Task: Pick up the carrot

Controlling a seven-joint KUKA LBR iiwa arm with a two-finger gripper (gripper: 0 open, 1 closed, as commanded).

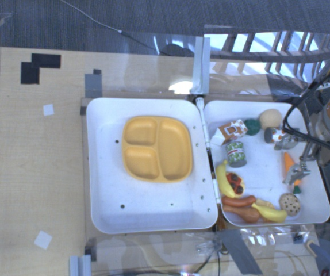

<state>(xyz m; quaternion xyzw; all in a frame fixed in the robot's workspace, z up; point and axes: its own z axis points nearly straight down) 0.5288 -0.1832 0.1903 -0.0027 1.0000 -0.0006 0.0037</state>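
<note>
A: Where is the carrot [288,163]?

B: It lies in the right bin [320,214], near the right wall, tilted a bit. The hand [299,168] sits just beside it, right over its lower end.

A: Is the hand pinching it?

B: I cannot tell. The fingers are too small and blurry.

A: What else is in that bin?

B: A banana [228,183], 2 sausages [241,207], a cookie [290,203], a small can [236,153] and a pale ball [271,118].

A: And the left bin [104,211]?

B: A yellow plate [156,148] with 3 parts rests in the middle. Both bins sit side by side on the surface [33,183].
</note>
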